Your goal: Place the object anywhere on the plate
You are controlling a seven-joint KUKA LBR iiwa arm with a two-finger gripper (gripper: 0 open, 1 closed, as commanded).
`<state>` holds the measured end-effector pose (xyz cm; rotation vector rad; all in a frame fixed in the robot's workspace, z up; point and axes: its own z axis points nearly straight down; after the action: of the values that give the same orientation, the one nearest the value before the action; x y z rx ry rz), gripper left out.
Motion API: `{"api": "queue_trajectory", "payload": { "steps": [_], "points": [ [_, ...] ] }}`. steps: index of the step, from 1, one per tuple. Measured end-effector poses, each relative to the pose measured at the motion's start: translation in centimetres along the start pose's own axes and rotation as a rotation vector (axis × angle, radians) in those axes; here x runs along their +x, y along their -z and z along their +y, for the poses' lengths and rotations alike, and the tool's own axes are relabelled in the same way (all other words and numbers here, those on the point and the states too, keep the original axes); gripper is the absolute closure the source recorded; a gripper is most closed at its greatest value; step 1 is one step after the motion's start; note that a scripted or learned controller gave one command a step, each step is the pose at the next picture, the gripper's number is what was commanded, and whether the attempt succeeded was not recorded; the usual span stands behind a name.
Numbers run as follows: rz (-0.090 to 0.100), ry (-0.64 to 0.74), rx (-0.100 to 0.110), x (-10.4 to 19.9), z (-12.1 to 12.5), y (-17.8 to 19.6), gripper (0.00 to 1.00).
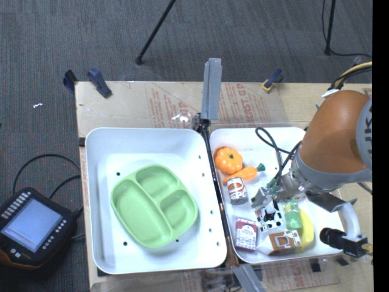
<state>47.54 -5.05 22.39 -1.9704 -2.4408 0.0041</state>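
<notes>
— Where is your gripper (271,201)?

— My gripper hangs low over the right bin (292,132), near its middle. I cannot tell how it is set.

— What lies by it?

— A black-and-white toy cow (269,216) sits just under my gripper, touching or almost touching. I cannot tell which. Beside the cow is a green thing (292,216) and a smooth yellow banana (307,229) by the bin's right edge.

— What else?

— A round orange pumpkin (228,159) and a long carrot (242,175) lie near the bin's left edge. A small can (237,190) sits there too. Two little cartons (246,234) rest at the near edge.

— And the plate?

— The green plate (154,205) is smooth, with three parts. It lies in the middle of the left bin (97,163), well apart from my gripper.
</notes>
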Motion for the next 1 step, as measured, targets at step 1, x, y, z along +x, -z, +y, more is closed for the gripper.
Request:
{"api": "queue_trajectory", "payload": {
  "steps": [1],
  "points": [
    [0.001, -0.194, 0.004, 3.8, 2.21, -3.04, 1.0]
  ]
}}
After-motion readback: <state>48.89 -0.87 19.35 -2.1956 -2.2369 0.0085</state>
